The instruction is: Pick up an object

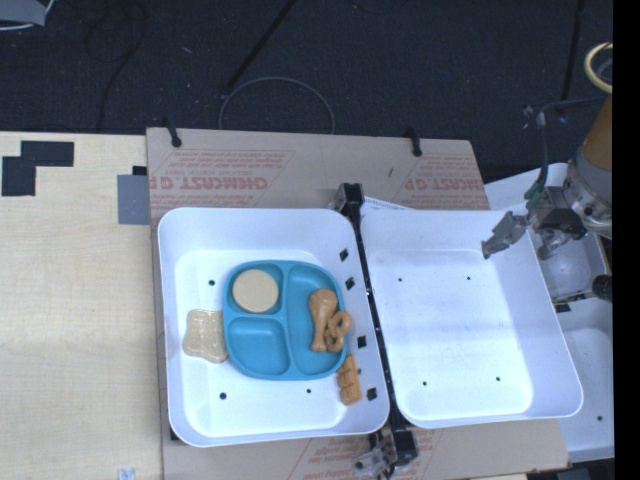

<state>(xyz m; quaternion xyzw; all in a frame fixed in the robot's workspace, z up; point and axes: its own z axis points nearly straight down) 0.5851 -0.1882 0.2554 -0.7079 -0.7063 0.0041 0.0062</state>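
A blue divided plate [268,350] lies in the left bin [190,230]. A round tan biscuit [255,290] sits in the plate's top-left compartment, and a twisted brown pretzel piece [329,320] in its right one. A pale bread-like piece [205,336] lies on the bin floor against the plate's left edge. A small brown chunk [348,380] rests by the plate's lower right corner. My gripper [522,240] hangs over the right bin's upper right rim, far from all these things. It is open, with nothing between its fingers.
The right bin [470,408] sits beside the left one, separated by a black divider strip [365,298]. Both rest on a cardboard sheet [300,173]. The light wooden bench top [70,308] stretches to the left. Cables lie on the dark floor behind.
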